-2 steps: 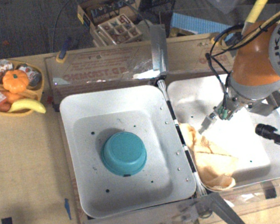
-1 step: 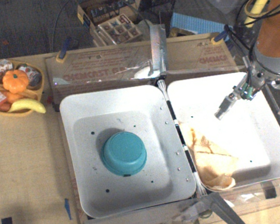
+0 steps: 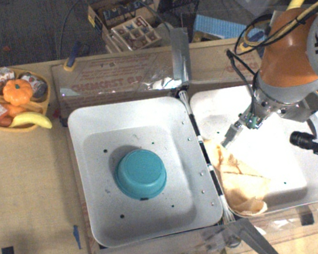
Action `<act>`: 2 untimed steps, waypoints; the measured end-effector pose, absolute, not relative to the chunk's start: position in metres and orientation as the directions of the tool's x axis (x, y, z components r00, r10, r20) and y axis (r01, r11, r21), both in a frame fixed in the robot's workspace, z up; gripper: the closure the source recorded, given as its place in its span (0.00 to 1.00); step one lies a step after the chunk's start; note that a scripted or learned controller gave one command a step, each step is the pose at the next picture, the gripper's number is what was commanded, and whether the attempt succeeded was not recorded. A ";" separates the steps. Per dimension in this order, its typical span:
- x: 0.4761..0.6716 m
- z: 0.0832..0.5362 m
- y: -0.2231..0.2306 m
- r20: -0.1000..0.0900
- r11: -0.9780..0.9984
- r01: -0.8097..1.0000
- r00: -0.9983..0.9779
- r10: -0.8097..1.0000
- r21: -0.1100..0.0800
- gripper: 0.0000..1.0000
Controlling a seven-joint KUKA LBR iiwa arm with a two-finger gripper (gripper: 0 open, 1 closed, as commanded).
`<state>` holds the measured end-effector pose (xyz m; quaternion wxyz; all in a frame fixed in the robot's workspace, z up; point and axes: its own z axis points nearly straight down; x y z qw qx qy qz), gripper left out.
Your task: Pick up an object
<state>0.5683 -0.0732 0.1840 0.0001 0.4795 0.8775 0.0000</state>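
Nothing has been picked up yet, as far as I can judge. The gripper hangs low in the right bin, its dark tip just above the upper edge of the cloth, and I see nothing between its fingers. Whether the claw is wide or narrow I cannot tell; from here it is only a thin dark shape against bright white plastic. So the whole grasp and lift look still to be done.

The cloth is a pale tan, crumpled thing, lying against the bin's left wall and running down toward the near corner, with folds and a curled lower edge. It looks soft and limp, likely to sag when raised.

In the left bin sits a teal bowl, upside down, well apart from the arm.
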 end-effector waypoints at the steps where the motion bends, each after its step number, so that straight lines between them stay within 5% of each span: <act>1: 0.526 0.202 -0.070 0.001 0.302 0.953 -0.302 0.953 -0.002 0.00; 2: 0.526 0.103 -0.100 0.000 0.183 0.983 -0.183 0.983 -0.001 0.00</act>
